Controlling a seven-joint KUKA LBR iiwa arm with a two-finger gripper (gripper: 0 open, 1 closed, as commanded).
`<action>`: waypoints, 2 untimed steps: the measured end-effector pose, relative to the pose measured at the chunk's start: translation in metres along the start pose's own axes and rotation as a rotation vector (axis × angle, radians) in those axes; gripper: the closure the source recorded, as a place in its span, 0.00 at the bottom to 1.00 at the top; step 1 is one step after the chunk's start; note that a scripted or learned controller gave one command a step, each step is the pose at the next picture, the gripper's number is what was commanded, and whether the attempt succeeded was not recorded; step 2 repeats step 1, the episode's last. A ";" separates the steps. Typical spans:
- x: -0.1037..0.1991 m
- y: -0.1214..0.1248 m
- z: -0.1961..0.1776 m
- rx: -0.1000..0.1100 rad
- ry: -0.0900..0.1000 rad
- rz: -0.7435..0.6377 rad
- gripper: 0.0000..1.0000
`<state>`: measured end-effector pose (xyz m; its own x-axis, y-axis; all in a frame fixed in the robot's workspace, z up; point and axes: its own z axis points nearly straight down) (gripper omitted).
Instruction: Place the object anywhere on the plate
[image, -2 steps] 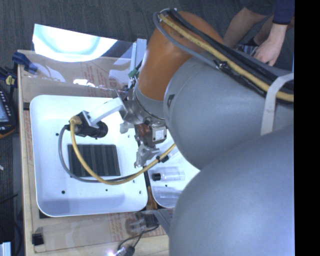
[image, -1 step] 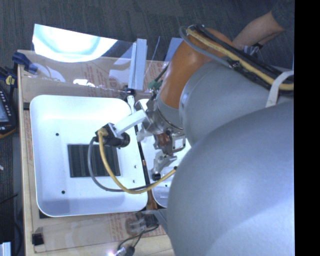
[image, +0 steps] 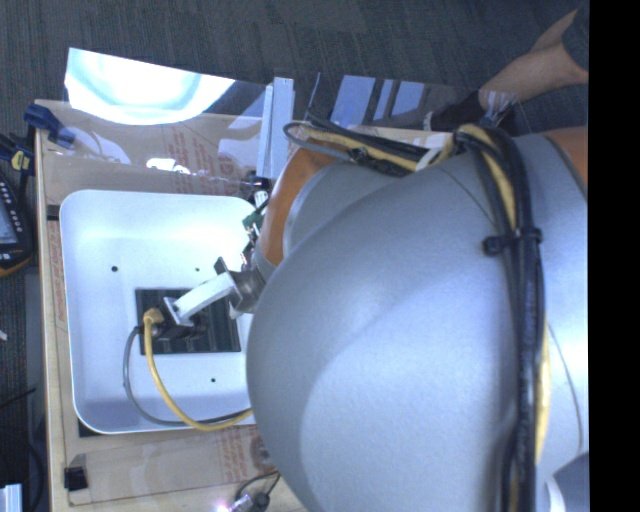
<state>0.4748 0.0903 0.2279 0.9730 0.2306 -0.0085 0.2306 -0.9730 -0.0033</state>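
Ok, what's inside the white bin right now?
The white bin shows bare floor across its left and upper parts. The grey arm covers its right side, so anything lying there is hidden.

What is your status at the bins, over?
Arm reaching into left bin. Object and plate hidden, cannot confirm either. Arm's bulk blocks the right side of the view.

The arm (image: 400, 330) is presenting a smooth, rounded grey casing with a soft sheen. An orange band (image: 288, 203) is encircling it above the wrist. A bundle of black and yellow cables (image: 528, 330) is running along the casing, and a black tie (image: 497, 243) is clamping the bundle against it.
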 end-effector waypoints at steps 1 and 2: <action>-0.015 0.078 0.028 0.002 0.001 0.027 1.00; -0.015 0.078 0.028 0.002 0.001 0.027 1.00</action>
